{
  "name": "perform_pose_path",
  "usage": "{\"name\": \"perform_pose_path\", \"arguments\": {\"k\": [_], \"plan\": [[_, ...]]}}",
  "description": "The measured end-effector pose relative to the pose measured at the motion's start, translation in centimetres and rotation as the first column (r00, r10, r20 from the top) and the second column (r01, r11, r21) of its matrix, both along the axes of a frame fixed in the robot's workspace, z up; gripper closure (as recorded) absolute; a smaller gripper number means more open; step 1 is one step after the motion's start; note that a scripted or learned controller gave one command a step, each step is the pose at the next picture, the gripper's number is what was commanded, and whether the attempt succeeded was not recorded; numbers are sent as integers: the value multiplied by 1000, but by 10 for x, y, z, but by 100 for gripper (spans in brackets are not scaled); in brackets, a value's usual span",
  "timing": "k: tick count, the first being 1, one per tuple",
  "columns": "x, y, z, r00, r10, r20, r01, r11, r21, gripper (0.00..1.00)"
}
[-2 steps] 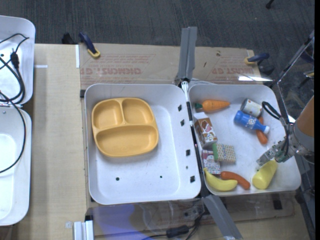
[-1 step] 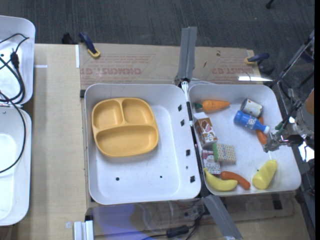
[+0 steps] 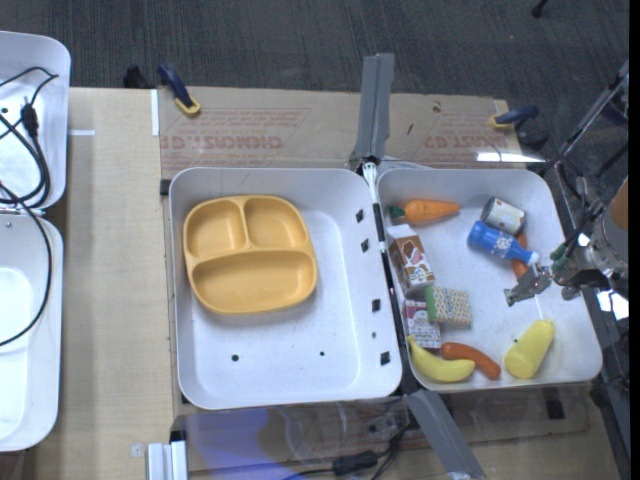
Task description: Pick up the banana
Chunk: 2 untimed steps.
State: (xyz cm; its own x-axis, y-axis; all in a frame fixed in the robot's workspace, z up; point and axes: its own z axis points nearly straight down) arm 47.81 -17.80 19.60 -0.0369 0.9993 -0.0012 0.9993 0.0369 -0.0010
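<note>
Banana (image 3: 440, 364) in right bin (image 3: 570, 200)

Pale wood-grain surface (image 3: 115, 268), with a brown printed cardboard sheet (image 3: 300, 128) laid flat across its far part. Two shallow white plastic bins sit side by side on it, touching at the middle: left bin (image 3: 290, 368), right bin (image 3: 560, 193). Blue-and-yellow clamps grip the cardboard's far edge, one at the left (image 3: 178, 90) and one at the right (image 3: 514, 118).

The cardboard sheet (image 3: 300, 128) under the bins carries upside-down red print, apparently "CHEMCO"; nothing else is legible.
</note>
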Motion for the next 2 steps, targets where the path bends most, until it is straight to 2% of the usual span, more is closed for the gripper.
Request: {"name": "perform_pose_path", "arguments": {"k": [1, 2], "plan": [[0, -37, -96, 987, 160, 0, -160, 987, 5, 0], [0, -38, -87, 987, 159, 0, -159, 987, 3, 100]]}}
